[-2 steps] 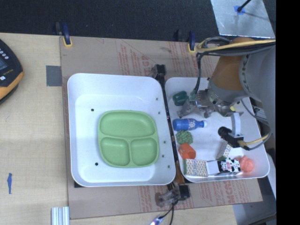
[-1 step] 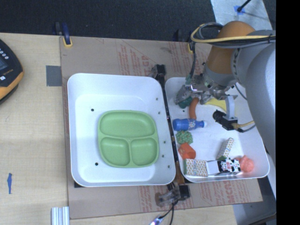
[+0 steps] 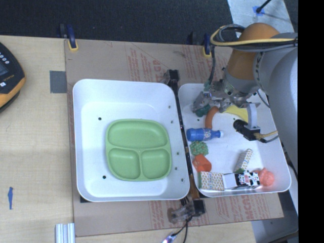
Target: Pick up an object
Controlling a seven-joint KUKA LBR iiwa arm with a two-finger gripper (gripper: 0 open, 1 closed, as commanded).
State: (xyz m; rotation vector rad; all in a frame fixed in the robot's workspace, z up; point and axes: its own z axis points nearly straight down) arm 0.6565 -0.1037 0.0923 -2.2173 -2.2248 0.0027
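Clutter fills the right bin (image 3: 281,172): cartons in front, a blue bottle (image 3: 203,134) midway. Farther back the hand (image 3: 215,103) sits low over an orange carrot-like piece (image 3: 210,116), likely its target; its grip cannot be made out.

- Two white bins (image 3: 83,135) are sitting on a tan wooden bench (image 3: 35,151) over brown cardboard printed with faint red lettering (image 3: 142,59).
- A pale green divided plate (image 3: 137,149) is lying in the left bin.
- A blue bottle with a white cap (image 3: 202,134) is showing in the right bin (image 3: 276,151).
- An orange carrot-like piece (image 3: 210,117) is lying beside a yellow piece (image 3: 238,111).
- A black-and-white cow-patterned carton (image 3: 244,179) is resting near a pinkish-orange ball (image 3: 266,176).
- The grey arm (image 3: 276,70) is wearing an orange band (image 3: 250,47).
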